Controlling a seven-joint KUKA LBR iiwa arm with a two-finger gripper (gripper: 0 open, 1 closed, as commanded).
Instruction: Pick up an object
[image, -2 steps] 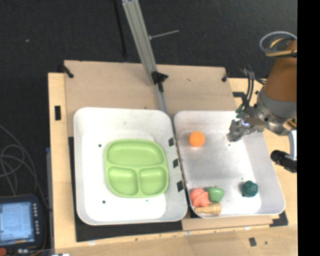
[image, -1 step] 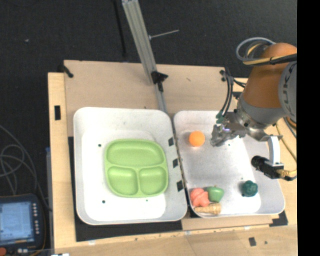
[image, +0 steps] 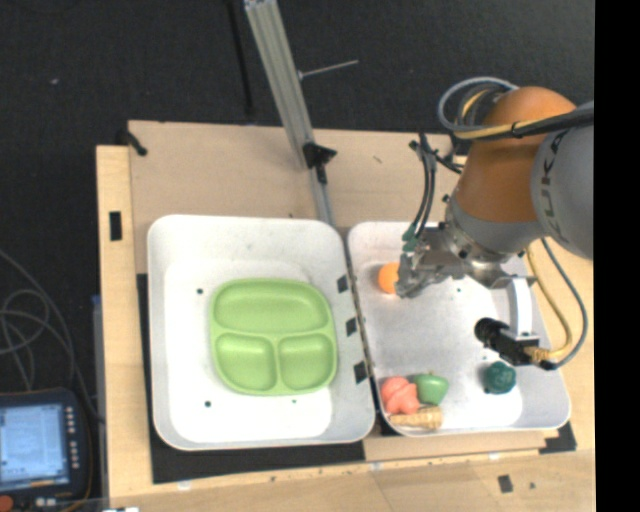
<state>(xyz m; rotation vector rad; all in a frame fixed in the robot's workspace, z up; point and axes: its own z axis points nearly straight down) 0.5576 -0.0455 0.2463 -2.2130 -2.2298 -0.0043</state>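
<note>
The right bin (image: 450, 340) holds several small objects. An orange ball (image: 386, 278) lies near its upper left, right beside my gripper (image: 408, 285), which hangs low over the bin just to the ball's right. At the bin's front edge sit a pink object (image: 399, 395), a green one (image: 431, 387) and a tan piece (image: 424, 419). A dark teal object (image: 499, 377) rests toward the right. The arm's wrist covers the back of the bin.
The left bin (image: 180, 300) carries a green divided tray (image: 272, 334). A slanted metal pole (image: 290, 100) rises behind the bins. A black fitting with cables (image: 505, 340) hangs over the right bin. A screen (image: 35, 440) sits at the lower left.
</note>
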